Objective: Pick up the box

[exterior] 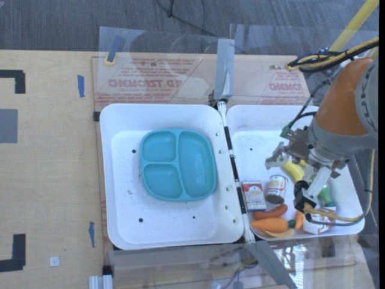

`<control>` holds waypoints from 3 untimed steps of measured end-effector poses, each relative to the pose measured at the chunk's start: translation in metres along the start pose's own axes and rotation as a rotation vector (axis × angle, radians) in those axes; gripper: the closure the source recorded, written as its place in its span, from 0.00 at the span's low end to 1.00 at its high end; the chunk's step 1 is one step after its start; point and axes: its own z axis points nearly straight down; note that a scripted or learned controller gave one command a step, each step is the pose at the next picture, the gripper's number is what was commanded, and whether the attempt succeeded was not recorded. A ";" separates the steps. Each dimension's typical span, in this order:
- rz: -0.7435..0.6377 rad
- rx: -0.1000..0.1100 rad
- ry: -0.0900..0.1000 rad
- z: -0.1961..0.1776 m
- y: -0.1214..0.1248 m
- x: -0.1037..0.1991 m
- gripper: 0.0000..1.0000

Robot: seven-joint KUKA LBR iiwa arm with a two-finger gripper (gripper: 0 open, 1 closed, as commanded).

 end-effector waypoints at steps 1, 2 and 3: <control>0.233 -0.015 0.006 0.095 -0.026 -0.024 0.00; 0.238 -0.011 0.001 0.087 -0.027 -0.027 1.00; 0.239 0.001 -0.001 -0.005 0.014 0.015 1.00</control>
